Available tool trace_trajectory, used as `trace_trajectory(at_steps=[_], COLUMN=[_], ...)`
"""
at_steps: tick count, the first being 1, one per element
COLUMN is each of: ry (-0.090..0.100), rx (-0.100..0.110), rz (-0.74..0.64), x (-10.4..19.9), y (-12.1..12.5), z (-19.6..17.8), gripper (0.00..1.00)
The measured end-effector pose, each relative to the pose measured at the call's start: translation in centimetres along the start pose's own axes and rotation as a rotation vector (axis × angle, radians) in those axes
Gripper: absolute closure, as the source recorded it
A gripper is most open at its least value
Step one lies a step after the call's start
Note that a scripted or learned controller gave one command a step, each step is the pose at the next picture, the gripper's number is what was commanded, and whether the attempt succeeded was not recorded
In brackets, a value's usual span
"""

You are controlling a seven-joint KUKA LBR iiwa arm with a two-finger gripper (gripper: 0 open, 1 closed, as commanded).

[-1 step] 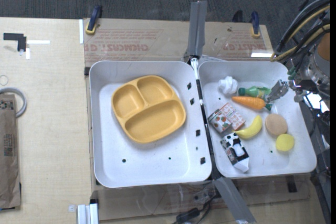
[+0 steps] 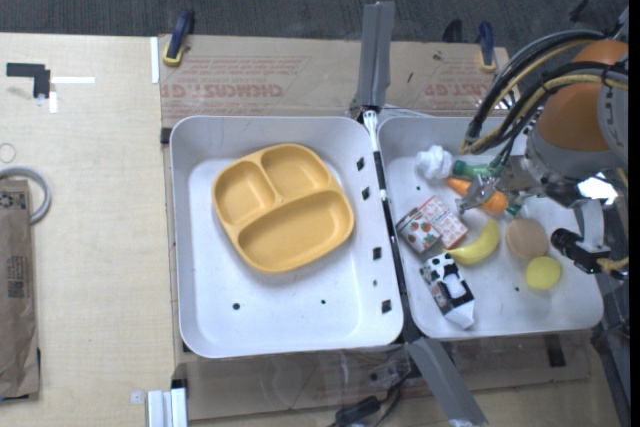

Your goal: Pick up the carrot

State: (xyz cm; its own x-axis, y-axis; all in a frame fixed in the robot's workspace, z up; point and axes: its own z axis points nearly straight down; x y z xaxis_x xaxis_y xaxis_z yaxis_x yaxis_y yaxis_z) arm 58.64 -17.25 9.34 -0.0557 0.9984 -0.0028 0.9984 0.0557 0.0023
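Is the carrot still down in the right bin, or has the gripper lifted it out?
Cannot tell for sure. The carrot shows inside the right bin, right at the gripper, beside the banana; whether it rests on the floor is unclear.

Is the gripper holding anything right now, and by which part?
Cannot be told. The gripper sits right at the carrot in the right bin, but whether it grips it is unclear.

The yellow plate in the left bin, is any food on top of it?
No. The yellow plate shows three bare compartments. The white bin floor directly under it is covered, so anything beneath can't be seen.
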Motion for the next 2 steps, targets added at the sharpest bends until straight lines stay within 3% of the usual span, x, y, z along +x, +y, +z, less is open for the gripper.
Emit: trace_trajectory(at_steps=[1, 2], ry=[-0.001, 0.001], rx=[0.001, 0.002], rz=[0.002, -0.096], x=[-0.1, -1.1], y=[0.0, 1.0], z=[-0.8, -10.7], gripper=[1.0, 1.0])
